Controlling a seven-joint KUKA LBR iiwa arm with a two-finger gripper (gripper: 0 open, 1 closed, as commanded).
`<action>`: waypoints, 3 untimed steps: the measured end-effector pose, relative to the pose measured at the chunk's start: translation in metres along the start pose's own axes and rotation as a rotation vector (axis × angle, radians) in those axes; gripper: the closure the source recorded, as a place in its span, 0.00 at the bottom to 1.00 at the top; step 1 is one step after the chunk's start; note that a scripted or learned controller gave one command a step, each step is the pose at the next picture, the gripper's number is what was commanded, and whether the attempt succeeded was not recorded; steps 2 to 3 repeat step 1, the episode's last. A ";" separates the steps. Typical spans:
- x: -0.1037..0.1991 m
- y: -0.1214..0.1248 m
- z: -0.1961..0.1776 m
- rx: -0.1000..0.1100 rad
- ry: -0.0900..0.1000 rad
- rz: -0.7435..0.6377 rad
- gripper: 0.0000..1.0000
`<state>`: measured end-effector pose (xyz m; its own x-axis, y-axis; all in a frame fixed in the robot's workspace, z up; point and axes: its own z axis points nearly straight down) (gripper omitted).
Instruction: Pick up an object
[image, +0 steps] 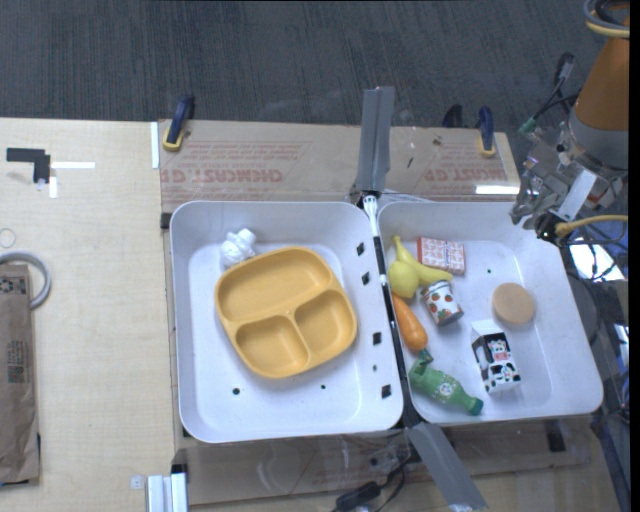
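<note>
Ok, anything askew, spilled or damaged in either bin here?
Nothing spilled or broken. The green bottle and milk carton lie on their sides in the right bin, and the yellow tray sits skewed in the left bin.

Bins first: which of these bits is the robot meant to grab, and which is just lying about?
For the job (any may be picked):
- banana
- carrot
- green bottle
- can
- red box
- tan disc
- cow-print carton
- yellow divided plate
- white crumpled thing
- claw, above the right bin's far corner

Lying about:
- blue clamps
- brown paper bag
</note>
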<state>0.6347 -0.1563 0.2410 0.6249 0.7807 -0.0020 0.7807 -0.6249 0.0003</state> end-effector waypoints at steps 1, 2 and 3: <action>0.000 0.000 0.000 0.000 0.000 0.000 0.00; 0.000 0.000 0.000 0.000 0.000 0.000 0.00; 0.000 0.000 0.000 0.000 0.000 0.000 0.00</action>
